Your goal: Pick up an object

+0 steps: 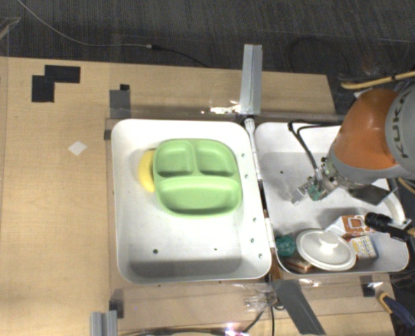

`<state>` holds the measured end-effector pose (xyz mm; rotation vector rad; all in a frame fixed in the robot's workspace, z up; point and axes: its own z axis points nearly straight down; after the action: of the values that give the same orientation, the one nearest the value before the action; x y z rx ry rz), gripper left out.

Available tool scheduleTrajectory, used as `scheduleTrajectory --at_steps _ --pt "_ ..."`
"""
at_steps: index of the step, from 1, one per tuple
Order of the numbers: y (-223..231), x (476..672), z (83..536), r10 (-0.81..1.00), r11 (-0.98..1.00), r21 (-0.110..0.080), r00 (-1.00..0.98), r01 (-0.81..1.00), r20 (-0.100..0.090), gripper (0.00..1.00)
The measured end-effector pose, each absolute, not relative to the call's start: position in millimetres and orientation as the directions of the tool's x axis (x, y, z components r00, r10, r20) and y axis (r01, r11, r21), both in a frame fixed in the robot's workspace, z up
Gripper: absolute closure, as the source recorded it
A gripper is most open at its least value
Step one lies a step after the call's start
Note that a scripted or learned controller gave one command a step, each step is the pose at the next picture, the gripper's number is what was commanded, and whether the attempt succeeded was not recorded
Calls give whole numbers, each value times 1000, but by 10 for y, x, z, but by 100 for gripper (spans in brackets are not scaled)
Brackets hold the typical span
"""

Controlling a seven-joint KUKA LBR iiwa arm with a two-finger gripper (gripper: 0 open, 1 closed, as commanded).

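From my remote seat, the arm (pixel 382 138) hangs over the right bin (pixel 277 152), its fingers (pixel 312 187) above bare floor; I can't tell how far they're parted or whether they hold anything. The pickable things crowd that bin's near edge: a white lidded bowl (pixel 325 249), small cartons (pixel 357 233), a teal piece (pixel 285 245). I judge a descent here risks closing on nothing. The left bin (pixel 130 208) holds a green divided tray (pixel 197 176) over something yellow (pixel 146 171). The wooden table (pixel 46 208) meets dark carpet (pixel 158 12).

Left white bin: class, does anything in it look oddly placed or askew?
Yes. In the left white bin, a yellow object lies largely hidden under the left edge of the green divided plastic tray. The tray rests on it instead of lying beside it.
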<state>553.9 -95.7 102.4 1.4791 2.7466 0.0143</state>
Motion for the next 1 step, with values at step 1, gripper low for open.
scheduleTrajectory --at_steps 1 --pt "-958 5538 1023 835 550 18 -550 835 -15 0"
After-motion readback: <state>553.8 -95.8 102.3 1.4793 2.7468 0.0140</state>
